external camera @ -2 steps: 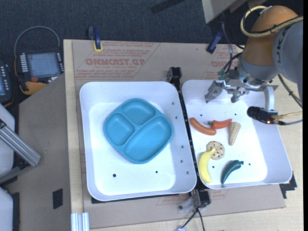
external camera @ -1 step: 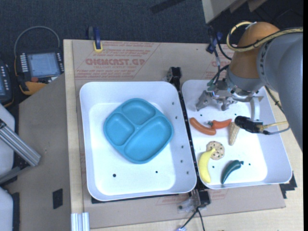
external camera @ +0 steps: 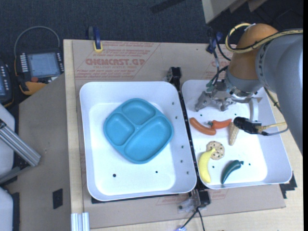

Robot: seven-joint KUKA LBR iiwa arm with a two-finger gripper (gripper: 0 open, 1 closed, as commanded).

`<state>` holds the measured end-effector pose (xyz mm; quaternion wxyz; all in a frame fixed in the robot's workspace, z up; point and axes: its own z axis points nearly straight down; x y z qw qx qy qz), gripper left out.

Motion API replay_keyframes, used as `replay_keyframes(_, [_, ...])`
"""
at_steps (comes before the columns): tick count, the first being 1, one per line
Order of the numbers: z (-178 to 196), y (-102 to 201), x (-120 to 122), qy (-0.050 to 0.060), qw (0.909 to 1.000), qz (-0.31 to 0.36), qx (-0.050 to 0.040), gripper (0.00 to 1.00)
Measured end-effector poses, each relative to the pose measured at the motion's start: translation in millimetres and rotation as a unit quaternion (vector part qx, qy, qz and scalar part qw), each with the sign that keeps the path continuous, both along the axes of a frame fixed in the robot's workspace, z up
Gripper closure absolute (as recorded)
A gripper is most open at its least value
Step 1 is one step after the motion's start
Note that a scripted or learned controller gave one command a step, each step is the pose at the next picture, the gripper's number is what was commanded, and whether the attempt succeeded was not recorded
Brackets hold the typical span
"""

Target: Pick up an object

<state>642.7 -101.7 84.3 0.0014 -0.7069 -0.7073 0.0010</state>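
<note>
The right bin (external camera: 274,170) holds several small toys. An orange-red sausage (external camera: 208,125) lies near its left wall, with a tan cone (external camera: 233,134) to its right. Below them are a chocolate-chip cookie (external camera: 215,149), a yellow banana (external camera: 205,166) and a dark green pepper (external camera: 231,170). My gripper (external camera: 211,106) hangs over the upper part of this bin, just above the sausage. Its fingers stand apart and nothing shows between them.
In the left bin (external camera: 96,177) lies a blue divided plate (external camera: 138,129). A black clamp (external camera: 174,74) sits at the top of the divider between the bins. A black-and-yellow cable (external camera: 257,127) trails from the wrist across the right bin.
</note>
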Motion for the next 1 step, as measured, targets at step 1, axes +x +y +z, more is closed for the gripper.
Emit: replay_keyframes(1, [11.3,0.2,0.9,-0.002,1.0000,0.000,0.0000,1.00])
